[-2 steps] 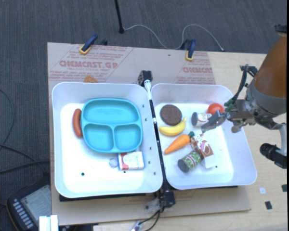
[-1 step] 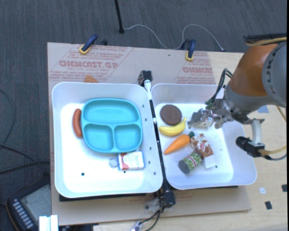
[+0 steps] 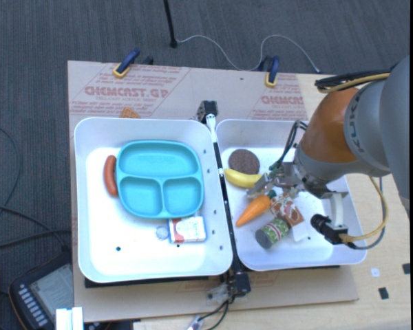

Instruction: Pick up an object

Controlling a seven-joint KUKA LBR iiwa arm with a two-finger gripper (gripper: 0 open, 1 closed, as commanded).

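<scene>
My gripper (image 3: 279, 184) is low in the right bin (image 3: 350, 254), its tip just above the leafy end of an orange carrot (image 3: 251, 212) and a red-and-white packet (image 3: 288, 212). A yellow banana (image 3: 241, 178) lies just left of the gripper, with a round brown patty (image 3: 244, 161) behind it. A green can (image 3: 272, 232) lies on its side in front of the carrot. The wrist hides how the gripper stands, and I see nothing lifted off the bin floor.
The left bin (image 3: 82, 205) holds a blue divided tray (image 3: 160, 177), a red sausage (image 3: 110, 174) at its left and a small red-and-white carton (image 3: 188, 229) in front. The ridge between the bins (image 3: 220, 191) runs just left of the banana. Two clamps (image 3: 127, 62) hold the board at the back.
</scene>
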